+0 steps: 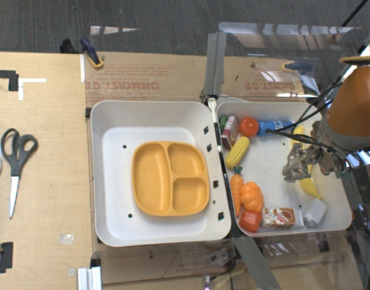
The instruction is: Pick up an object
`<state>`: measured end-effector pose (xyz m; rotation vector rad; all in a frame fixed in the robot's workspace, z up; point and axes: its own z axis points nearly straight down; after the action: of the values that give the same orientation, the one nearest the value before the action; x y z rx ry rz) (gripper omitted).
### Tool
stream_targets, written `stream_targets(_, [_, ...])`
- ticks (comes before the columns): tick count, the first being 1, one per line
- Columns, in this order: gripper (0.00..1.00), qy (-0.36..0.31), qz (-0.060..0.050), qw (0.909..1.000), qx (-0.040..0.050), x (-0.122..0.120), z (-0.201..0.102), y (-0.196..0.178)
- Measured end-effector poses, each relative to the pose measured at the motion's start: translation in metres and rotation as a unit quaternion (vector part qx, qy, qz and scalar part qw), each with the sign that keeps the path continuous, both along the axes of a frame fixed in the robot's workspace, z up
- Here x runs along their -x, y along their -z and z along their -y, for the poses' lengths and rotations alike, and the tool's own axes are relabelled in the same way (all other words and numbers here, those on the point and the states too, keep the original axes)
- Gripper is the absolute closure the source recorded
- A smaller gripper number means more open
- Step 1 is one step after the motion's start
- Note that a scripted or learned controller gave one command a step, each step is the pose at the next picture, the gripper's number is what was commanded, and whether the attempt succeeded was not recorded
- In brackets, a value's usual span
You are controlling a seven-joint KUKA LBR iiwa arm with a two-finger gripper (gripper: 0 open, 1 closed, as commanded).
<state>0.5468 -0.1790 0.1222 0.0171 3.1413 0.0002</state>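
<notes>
My gripper (295, 168) hovers in the right bin (275, 110); finger state I cannot tell; banana (310, 185) just right, lengthwise toward the camera.

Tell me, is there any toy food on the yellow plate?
No, the yellow plate sits bare in the left bin, and the toy food, like the corn, lies in the right bin.

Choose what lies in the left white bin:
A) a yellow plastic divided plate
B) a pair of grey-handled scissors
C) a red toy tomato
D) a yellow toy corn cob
A: the yellow plastic divided plate sits alone in the middle of the left white bin, with its three compartments facing up.
</notes>
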Motion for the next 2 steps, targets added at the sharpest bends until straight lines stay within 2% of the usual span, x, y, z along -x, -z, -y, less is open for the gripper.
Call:
stream_targets(1, [1.00, 0.136, -0.002, 0.9907, -0.0004, -0.006, -0.045, 0.033])
stream_targets(2, [1.00, 0.059, 0.001, 0.9983, 0.0000, 0.011, 0.029, 0.032])
